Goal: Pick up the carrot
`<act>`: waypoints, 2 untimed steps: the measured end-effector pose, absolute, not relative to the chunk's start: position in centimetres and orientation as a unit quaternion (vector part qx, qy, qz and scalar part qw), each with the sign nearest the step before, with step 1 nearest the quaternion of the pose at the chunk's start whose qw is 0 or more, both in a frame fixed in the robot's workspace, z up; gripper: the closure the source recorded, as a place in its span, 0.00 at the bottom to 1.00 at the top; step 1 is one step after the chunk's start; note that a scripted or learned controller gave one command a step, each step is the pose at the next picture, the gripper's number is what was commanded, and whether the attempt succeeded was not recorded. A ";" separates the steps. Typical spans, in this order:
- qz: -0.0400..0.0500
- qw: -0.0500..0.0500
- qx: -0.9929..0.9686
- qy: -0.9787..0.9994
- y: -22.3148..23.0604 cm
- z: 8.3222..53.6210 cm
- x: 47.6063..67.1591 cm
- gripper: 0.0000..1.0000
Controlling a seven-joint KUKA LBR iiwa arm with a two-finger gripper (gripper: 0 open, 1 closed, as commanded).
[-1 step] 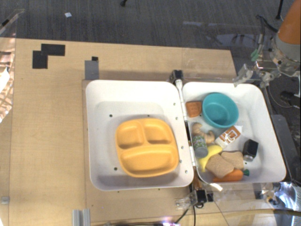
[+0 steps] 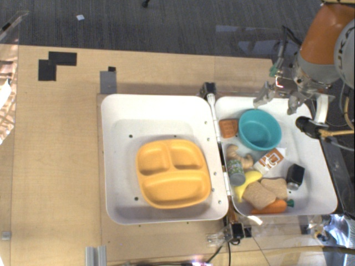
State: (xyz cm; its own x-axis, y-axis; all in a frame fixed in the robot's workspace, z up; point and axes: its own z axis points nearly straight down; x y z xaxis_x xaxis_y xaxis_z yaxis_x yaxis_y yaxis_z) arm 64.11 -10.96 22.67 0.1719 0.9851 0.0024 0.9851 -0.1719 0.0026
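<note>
The carrot (image 2: 271,207) is orange with a green tip and lies at the front edge of the right bin (image 2: 321,165). Two slices of bread (image 2: 263,192) partly cover it. My gripper (image 2: 278,100) hangs over the bin's back edge, just behind the teal bowl (image 2: 259,129) and far from the carrot. Its fingers (image 2: 263,97) are spread open, and nothing sits between them.
The right bin also holds a brown cracker (image 2: 228,127), a small jar (image 2: 236,172), a yellow piece (image 2: 247,182), a small carton (image 2: 270,159) and a black block (image 2: 295,175). A yellow divided plate (image 2: 173,172) lies in the left bin (image 2: 116,148).
</note>
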 end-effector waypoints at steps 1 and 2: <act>0.002 -0.002 0.817 0.576 -1.1 19.6 64.0 0.00; -0.001 0.000 0.736 0.676 -8.5 12.3 59.5 0.00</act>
